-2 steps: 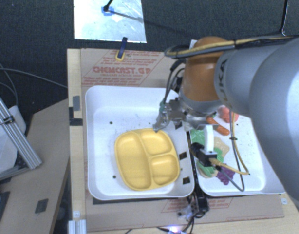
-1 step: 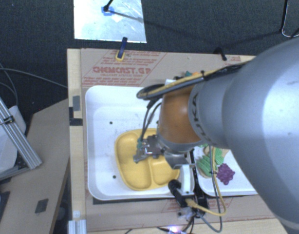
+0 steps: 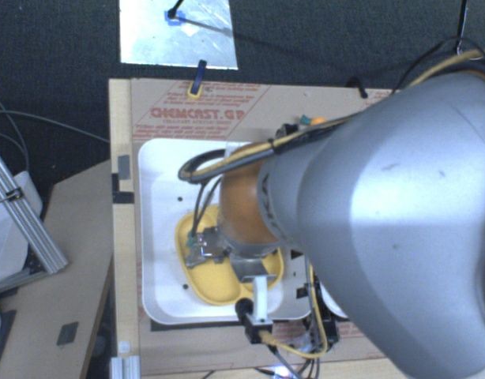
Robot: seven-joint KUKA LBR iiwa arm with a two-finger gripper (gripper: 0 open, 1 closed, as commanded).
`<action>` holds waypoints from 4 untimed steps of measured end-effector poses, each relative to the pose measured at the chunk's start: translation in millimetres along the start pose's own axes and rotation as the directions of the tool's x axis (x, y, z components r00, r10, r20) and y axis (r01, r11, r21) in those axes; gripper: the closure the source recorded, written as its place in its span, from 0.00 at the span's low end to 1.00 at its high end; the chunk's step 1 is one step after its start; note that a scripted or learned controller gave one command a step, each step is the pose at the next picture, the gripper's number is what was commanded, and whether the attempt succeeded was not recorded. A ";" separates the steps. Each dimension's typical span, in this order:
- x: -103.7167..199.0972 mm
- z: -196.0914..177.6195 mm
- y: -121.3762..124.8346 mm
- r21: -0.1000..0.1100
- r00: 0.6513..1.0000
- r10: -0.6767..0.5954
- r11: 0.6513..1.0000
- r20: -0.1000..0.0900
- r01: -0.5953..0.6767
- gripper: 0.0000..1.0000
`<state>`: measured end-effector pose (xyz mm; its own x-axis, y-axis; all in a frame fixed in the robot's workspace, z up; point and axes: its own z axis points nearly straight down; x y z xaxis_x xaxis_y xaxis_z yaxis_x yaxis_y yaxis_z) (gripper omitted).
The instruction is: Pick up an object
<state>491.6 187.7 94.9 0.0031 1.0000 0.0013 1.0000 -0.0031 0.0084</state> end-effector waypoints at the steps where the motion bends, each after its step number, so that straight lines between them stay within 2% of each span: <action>1: -53.5 8.4 98.2 0.009 1.000 -0.002 1.000 -0.004 0.002 0.00; 2: -20.5 7.8 17.0 -0.004 1.000 -0.006 1.000 0.002 0.006 0.00; 3: -27.5 -5.4 22.4 -0.009 1.000 0.000 1.000 0.009 0.000 1.00; 4: -5.4 3.0 4.3 -0.025 1.000 0.001 1.000 0.006 -0.001 1.00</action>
